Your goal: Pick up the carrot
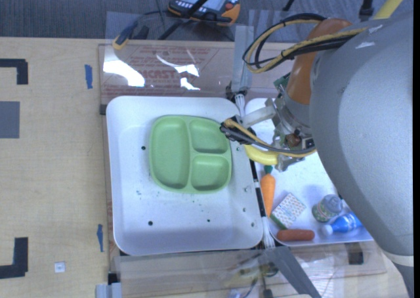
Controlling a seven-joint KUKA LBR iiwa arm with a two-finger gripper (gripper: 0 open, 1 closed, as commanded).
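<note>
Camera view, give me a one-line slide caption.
KUKA arm's gripper hangs over the right bin by a banana; carrot lies untouched; green divided plate sits in the left bin.

You have: bins 2 | green tray 1 | carrot 1 | banana 1 | sausage 1 | packet 1 | bottle 1

Grey arm low, from right

bright, even light | glare on clear panel | arm blurred close up
</note>
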